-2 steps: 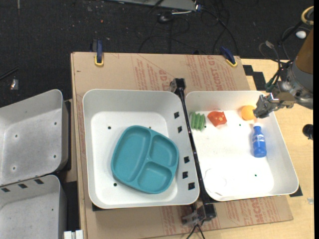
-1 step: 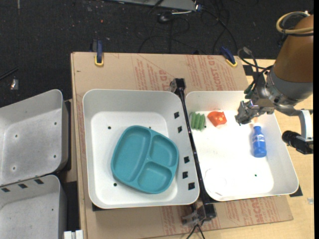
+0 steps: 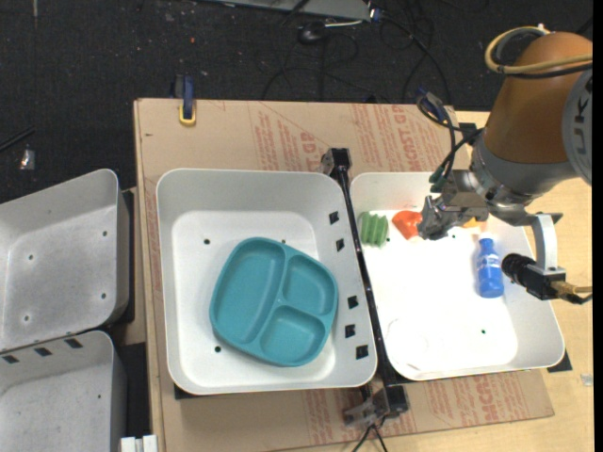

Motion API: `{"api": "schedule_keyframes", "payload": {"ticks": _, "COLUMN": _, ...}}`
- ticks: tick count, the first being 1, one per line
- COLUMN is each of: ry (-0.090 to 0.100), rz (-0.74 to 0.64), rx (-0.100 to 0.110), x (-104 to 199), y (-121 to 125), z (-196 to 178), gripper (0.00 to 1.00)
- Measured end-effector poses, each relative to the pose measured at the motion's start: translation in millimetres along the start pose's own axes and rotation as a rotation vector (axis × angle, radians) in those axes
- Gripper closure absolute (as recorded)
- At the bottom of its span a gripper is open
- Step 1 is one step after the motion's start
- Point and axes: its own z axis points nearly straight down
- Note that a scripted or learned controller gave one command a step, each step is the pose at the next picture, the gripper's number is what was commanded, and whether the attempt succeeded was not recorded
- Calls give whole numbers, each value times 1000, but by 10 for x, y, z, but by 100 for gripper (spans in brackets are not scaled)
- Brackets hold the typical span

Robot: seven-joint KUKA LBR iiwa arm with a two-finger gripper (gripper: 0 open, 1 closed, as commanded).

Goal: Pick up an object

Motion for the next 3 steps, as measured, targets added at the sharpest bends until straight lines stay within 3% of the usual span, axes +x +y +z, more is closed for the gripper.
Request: {"api": "schedule_keyframes", "payload": {"ticks": 3, "ry": 0, "rz": -1, "rx": -2, "x": 1486, "y": 117, "z": 22, "gripper": 100}}
